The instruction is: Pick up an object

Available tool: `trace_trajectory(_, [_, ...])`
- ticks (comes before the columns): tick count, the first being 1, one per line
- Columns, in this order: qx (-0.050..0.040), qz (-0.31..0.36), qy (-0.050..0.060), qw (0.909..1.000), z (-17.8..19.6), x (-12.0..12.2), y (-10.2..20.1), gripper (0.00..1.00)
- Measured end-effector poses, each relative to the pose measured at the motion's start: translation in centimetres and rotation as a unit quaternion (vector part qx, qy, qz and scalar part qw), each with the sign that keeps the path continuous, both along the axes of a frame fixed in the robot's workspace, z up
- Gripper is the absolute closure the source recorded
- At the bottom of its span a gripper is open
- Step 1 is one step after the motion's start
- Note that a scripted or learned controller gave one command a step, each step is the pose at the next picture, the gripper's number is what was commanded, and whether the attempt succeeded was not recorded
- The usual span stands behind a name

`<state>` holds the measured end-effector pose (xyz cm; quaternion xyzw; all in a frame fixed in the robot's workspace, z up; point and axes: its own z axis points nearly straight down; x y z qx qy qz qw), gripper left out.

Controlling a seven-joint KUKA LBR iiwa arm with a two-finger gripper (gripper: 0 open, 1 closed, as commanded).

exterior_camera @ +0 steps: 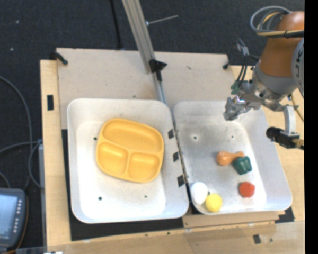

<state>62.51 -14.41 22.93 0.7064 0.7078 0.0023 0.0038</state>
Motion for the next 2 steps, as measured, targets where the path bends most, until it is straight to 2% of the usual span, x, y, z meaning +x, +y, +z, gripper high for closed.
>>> trace_trajectory(1, [0.0005,0.001,0.002,1.0000,3.4,0.1,-0.1,1.00])
trace_trajectory(2, [0.0007,0.001,0.005,1.0000,2.4,-1.9,4.0,1.00])
